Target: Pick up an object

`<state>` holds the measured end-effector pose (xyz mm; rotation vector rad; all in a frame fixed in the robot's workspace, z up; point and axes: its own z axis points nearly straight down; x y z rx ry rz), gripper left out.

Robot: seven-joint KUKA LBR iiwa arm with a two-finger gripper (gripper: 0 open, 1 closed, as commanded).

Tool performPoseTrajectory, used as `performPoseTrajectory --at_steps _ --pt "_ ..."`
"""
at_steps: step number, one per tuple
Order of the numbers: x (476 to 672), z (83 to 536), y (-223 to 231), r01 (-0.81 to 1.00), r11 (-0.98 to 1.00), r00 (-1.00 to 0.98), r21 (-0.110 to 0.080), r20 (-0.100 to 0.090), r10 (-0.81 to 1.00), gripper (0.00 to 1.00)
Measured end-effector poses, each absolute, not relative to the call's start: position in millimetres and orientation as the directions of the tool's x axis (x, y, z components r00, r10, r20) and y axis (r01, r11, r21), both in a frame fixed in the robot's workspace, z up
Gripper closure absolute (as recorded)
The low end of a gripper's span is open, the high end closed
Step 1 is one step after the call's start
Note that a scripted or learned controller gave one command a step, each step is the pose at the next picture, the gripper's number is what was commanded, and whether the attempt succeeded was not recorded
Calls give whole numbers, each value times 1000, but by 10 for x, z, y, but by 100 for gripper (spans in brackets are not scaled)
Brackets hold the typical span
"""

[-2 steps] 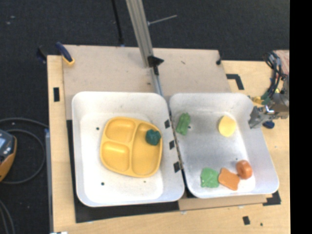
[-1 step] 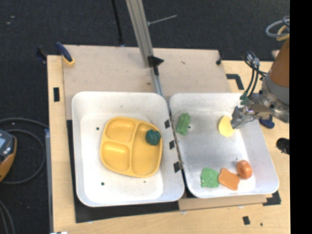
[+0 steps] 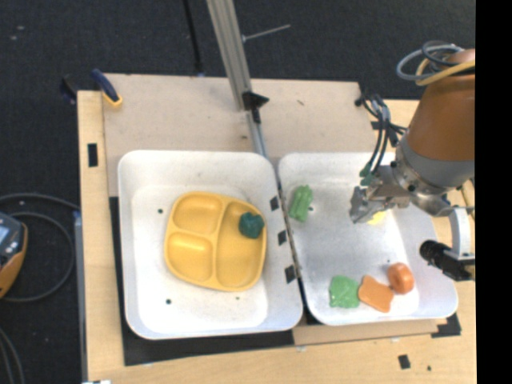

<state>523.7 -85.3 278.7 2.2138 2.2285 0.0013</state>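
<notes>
my claw (image 3: pixel 370 208) hangs over the right bin (image 3: pixel 336 238), in its upper right part, below the grey wrist and orange band of my arm (image 3: pixel 438 126). whether it is wide or narrow i cannot tell. a bit of yellow (image 3: pixel 379 217) shows just beside its lower edge; i cannot tell what that is, nor whether it is gripped. right bin, four loose things: one pale green piece (image 3: pixel 301 202) near the left wall; one green piece (image 3: pixel 344 292), one orange piece (image 3: pixel 376 294) and one orange-red piece (image 3: pixel 401 278) in a row along the lower edge, close together, all well apart from my claw. left bin (image 3: pixel 144 294), two things: one yellow tray (image 3: pixel 204 242) with three compartments, and one dark green lump (image 3: pixel 251 226) lying in its right compartment. two bins, side by side on one bench (image 3: pixel 176 114).
</notes>
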Motion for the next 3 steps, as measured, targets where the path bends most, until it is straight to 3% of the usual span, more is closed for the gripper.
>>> performPoseTrajectory --at_steps 1,3 --pt "5111 2765 -362 1000 7 -7 1 1 1000 100" --pt "5106 2460 595 1000 6 -6 -2 0 1000 100"
